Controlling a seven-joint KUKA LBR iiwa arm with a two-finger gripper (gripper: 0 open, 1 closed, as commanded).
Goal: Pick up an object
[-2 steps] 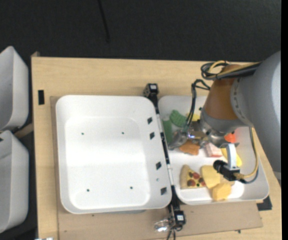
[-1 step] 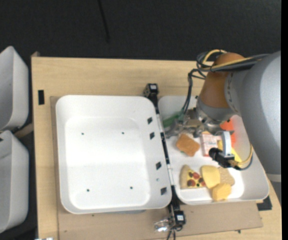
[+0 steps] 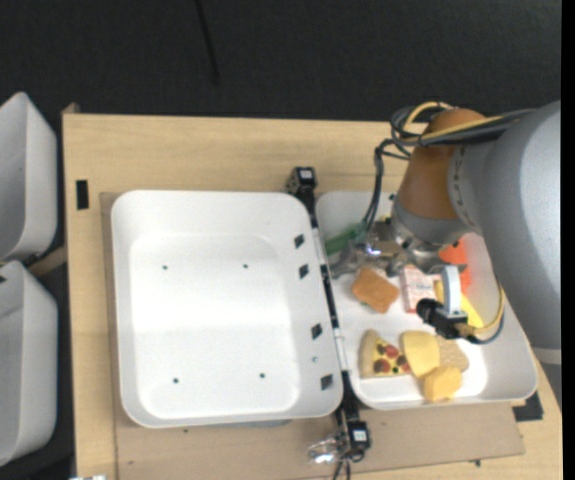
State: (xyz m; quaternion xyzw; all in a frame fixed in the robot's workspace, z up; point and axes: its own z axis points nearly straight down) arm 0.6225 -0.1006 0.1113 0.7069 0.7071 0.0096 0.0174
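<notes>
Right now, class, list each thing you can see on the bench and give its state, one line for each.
Left bin: flat on the bench, nothing visible inside.
Right bin: holds the toy food, arm reaching in.
Pizza slice: lying flat, near the front.
Brown bread piece: lying loose, beside the divider.
Yellow pieces: piled together at the front.
Green item: lying near the back.
Tool: low over the right bin; grip cannot be told.

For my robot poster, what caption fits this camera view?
Grey arm reaches into the right bin of toy food, beside the left bin.
</notes>
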